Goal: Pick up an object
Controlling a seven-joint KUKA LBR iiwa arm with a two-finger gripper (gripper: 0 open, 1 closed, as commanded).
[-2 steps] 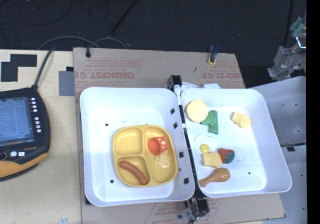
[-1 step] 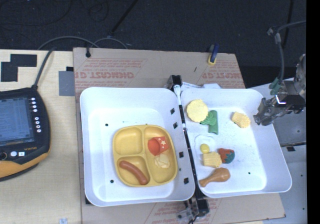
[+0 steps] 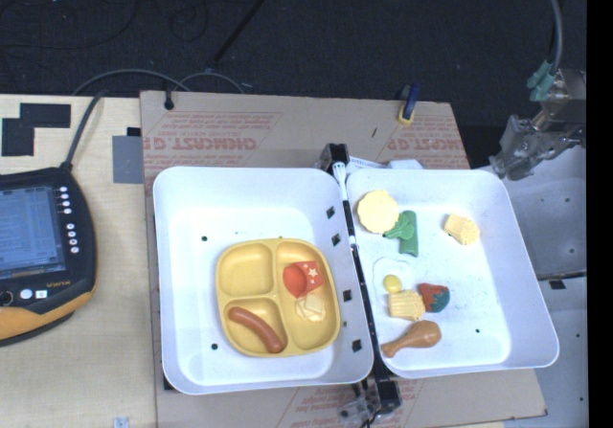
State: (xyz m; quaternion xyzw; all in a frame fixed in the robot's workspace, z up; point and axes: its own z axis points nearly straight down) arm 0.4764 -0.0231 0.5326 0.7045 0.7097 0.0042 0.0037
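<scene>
The right bin holds several toy foods: a pale yellow round disc, a green piece, a yellow wedge, a small yellow ball, a corn piece, a red and green piece and a brown drumstick. In the left bin lies a yellow divided plate with a sausage, a red strawberry and a pale piece. My gripper hangs outside the right bin's far right corner, apart from every object.
Both bins rest on a cardboard sheet. A teach pendant lies at the left on the bench. A blue and yellow clip sits at the cardboard's far edge. Cables run across the dark floor behind.
</scene>
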